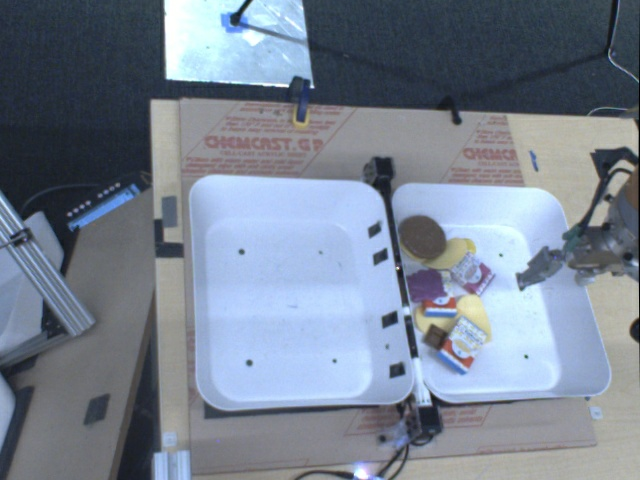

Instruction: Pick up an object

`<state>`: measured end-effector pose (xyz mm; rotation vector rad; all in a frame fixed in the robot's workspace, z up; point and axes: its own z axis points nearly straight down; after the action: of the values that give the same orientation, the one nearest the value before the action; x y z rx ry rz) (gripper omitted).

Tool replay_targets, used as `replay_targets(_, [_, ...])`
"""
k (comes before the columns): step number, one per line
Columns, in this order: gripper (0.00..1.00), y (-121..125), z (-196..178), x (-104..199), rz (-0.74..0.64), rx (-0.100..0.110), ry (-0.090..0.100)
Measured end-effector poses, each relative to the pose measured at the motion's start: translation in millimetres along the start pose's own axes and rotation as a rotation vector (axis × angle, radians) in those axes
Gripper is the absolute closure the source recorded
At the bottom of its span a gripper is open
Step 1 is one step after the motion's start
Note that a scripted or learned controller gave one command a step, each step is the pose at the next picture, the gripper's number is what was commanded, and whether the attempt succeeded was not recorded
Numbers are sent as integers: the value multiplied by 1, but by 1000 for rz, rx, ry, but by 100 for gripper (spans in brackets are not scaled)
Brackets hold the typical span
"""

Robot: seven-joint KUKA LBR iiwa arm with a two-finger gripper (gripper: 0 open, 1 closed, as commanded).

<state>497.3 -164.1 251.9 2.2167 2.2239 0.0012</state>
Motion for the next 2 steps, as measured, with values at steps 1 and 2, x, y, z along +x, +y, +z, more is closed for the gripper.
replay_targets(1, [0,29,169,83,-5,-9,4])
replay_targets(2, [100,32,149,78,-1,-20,0])
